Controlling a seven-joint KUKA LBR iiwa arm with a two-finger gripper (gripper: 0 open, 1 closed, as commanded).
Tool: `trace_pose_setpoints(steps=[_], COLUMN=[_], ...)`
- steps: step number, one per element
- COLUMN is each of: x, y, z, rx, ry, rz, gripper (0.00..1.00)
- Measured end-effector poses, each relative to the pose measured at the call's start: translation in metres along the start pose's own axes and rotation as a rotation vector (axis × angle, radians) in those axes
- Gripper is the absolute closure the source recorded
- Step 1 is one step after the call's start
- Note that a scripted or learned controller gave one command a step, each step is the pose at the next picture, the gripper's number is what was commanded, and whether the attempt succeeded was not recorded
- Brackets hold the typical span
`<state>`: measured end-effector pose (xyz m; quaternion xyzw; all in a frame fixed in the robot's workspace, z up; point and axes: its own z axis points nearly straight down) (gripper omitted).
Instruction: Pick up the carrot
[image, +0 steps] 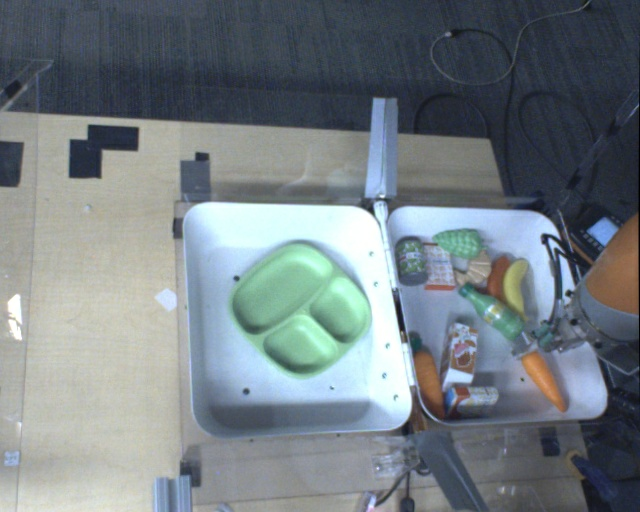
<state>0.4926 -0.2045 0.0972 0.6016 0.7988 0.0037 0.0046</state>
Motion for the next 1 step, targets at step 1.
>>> trace_pose_setpoints(steps=[1], x=[0.0358], y=[0.0229], z=[-0.1137], rx=[0.011], ry=[0.002], rz=[0.037], gripper=[1.00])
